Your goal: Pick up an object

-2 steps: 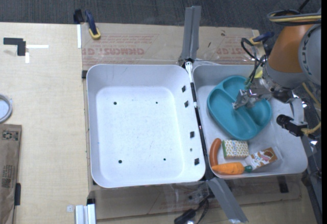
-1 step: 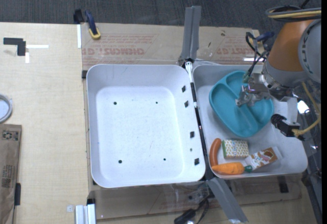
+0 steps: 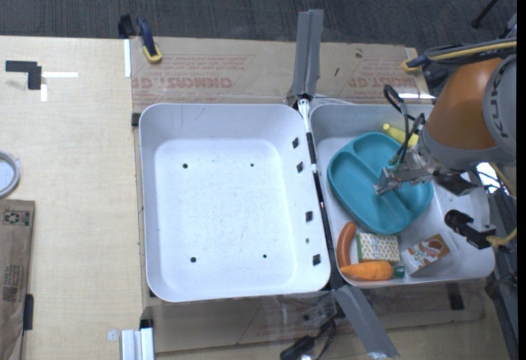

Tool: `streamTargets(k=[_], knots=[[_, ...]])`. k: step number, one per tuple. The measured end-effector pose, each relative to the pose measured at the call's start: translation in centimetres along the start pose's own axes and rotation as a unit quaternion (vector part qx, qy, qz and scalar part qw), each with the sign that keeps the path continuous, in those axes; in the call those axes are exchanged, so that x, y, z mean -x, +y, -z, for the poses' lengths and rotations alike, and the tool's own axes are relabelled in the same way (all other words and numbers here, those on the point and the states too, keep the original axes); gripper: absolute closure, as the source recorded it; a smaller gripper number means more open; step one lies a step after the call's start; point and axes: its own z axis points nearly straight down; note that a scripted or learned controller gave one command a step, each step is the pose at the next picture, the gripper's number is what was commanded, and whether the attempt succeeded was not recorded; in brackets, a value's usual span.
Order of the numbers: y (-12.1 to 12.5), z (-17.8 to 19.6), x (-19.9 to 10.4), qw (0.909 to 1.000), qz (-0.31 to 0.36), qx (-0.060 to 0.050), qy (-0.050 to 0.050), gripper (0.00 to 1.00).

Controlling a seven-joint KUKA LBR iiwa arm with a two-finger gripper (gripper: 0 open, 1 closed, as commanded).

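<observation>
Reaching from right, arm (image 3: 464, 116) bent downward, pincer (image 3: 394, 180) over teal plate (image 3: 366, 177)

Two bins sit side by side on the surface (image 3: 74, 186). The left bin (image 3: 226, 124) lies well apart from my reach. In the right bin (image 3: 468, 268) a divided plate (image 3: 362, 177) lies tilted toward the rear. My jaws (image 3: 393, 183) hang over the plate's right part. Nearer the front rim lie a sausage (image 3: 346, 242), a carrot (image 3: 367, 270), a sponge (image 3: 378, 247) between and behind them, and a packet (image 3: 426, 253) to their right.
</observation>
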Motion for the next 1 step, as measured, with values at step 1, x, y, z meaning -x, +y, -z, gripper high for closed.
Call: streamTargets(k=[1], knots=[[-0.39, -0.64, -0.13, 1.0000, 0.000, -0.006, 0.002, 0.00]])
